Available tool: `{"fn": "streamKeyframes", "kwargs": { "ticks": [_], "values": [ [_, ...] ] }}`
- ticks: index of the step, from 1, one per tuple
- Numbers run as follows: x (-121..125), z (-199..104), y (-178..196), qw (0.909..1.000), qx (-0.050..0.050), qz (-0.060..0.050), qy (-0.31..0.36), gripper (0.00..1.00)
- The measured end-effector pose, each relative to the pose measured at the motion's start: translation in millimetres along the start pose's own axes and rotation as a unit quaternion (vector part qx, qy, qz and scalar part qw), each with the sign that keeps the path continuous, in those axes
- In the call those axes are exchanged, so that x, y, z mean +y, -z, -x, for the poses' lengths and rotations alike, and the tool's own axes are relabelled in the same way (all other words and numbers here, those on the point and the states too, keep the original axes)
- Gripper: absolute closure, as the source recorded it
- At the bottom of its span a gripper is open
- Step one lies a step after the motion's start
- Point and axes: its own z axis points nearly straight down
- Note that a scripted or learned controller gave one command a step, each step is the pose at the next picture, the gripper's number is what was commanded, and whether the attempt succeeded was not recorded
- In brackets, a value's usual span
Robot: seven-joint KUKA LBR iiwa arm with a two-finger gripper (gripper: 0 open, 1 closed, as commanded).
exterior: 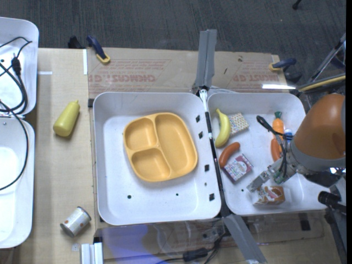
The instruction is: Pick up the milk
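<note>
The milk looks to be the small pink-and-white carton (237,167) lying flat in the right bin (250,207), just right of the bin divider. My gripper (262,181) hangs low in the same bin, a short way right of and slightly nearer than the carton. It is right above an orange-and-white packet (271,196). Nothing shows in its grasp. The arm's orange band (324,126) covers the bin's right side.
Around the carton lie a red sausage (229,154), a banana (221,128), a small patterned box (238,123), a carrot (278,124) and an orange piece (274,148). The left bin (110,202) holds a yellow divided plate (160,146). A mustard bottle (66,119) and a can (75,220) lie outside the bins.
</note>
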Motion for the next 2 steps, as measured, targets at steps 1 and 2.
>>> {"fn": "streamKeyframes", "kwargs": {
  "ticks": [1, 2],
  "values": [
    [0.4, -0.3, 9.0, 1.0, 0.002, 0.0, -0.001, 1.0],
    [39.5, -64.4, 97.7, 0.9985, 0.001, -0.002, -0.054, 1.0]
  ]
}}
